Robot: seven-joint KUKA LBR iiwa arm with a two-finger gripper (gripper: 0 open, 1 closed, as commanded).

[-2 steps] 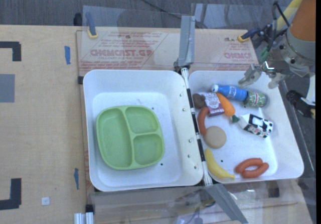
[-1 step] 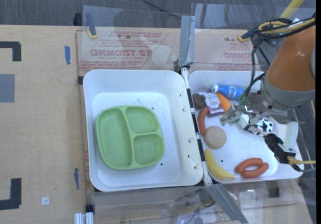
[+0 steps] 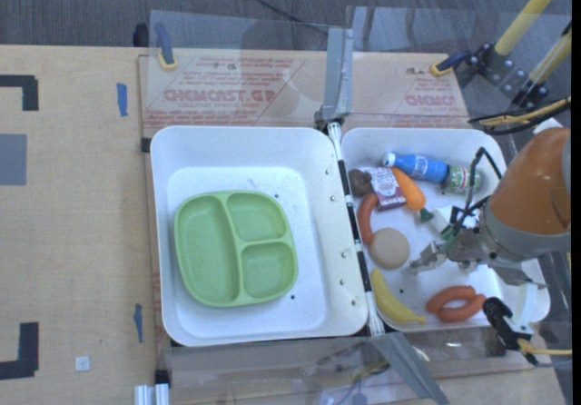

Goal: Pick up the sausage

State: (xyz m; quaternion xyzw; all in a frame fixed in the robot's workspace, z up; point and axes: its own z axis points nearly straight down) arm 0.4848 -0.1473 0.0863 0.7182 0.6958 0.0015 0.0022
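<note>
A plump red-orange sausage [image 3: 457,301] lies at the front of the right bin [image 3: 359,144], near its front wall. A second, thinner curved red-orange piece [image 3: 365,217] lies along that bin's left wall. My gripper [image 3: 436,253] hangs low over the middle of the right bin. It is just above and slightly left of the plump sausage and to the right of a round beige item [image 3: 390,247]. Nothing shows in its grasp. The arm's orange band [image 3: 536,194] sits over the bin's right side and hides part of the floor there.
The right bin also holds a blue bottle [image 3: 419,165], a carrot [image 3: 410,188], a small red-and-white packet [image 3: 386,185] and a banana [image 3: 392,299] at the front left. A green divided plate [image 3: 236,247] lies in the left bin [image 3: 172,158].
</note>
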